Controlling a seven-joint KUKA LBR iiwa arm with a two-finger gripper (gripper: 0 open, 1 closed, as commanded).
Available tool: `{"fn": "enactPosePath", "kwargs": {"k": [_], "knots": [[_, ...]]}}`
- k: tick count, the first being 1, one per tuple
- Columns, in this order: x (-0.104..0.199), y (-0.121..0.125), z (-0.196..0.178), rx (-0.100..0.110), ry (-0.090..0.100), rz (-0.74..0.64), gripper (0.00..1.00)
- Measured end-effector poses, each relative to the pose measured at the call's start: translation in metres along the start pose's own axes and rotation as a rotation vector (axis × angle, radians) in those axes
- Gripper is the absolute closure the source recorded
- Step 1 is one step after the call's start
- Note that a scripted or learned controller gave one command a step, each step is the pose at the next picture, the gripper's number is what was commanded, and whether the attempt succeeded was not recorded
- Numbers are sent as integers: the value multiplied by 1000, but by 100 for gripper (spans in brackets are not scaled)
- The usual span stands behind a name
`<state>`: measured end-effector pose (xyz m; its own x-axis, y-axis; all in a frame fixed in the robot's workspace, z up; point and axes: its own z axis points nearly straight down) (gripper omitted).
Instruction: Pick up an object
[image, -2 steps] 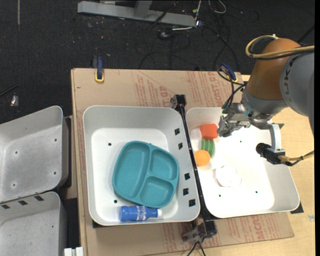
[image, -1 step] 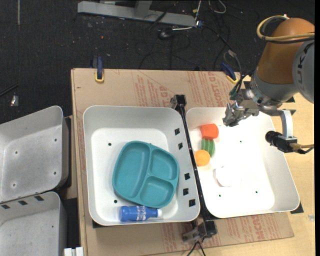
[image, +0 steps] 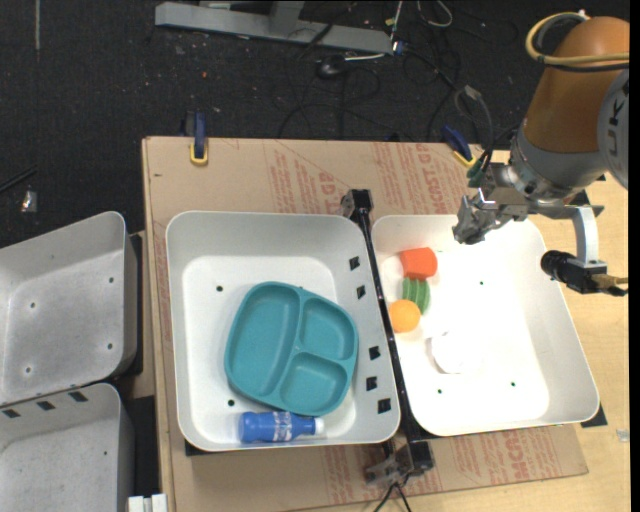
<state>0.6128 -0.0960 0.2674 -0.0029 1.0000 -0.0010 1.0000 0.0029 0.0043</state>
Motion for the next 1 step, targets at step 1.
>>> {"fn": "enactPosePath", "kwargs": {"k": [1], "knots": [[41, -15, 10, 7, 2, -3, 100]]}}
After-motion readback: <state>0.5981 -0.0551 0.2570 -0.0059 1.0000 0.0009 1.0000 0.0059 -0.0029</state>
